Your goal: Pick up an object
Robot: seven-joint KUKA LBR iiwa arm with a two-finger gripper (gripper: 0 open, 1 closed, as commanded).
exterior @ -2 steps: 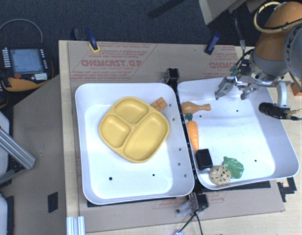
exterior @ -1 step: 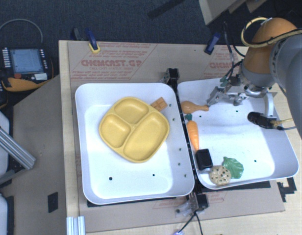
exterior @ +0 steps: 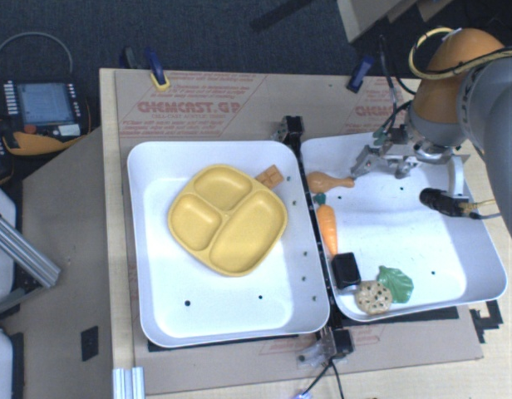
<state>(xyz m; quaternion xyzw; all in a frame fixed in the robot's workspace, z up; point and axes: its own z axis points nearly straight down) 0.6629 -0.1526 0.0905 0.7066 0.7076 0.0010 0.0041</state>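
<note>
Gripper (exterior: pixel 374 158) at right bin's (exterior: pixel 480 260) 11 o'clock; finger state unreadable. Drumstick (exterior: pixel 329 182) just beside it at 8 o'clock. Carrot (exterior: pixel 327 228), black block (exterior: pixel 346 269), cookie (exterior: pixel 373 297), green leaf (exterior: pixel 396 282) toward 7 o'clock.

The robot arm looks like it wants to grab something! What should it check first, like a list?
1. Something within reach: ok. The tan toy drumstick lies in the right white bin, just left of the gripper.
2. Gripper holding anything: cannot tell; its tips are too small to read.
3. Room around the drumstick: not ok. The orange toy carrot lies right below it and the bin's left wall is close.
4. Other picks: ok. The black block, round speckled cookie and green leafy toy lie near the bin's front.
5. Yellow divided plate in the left bin: ok, far from the arm.
</note>
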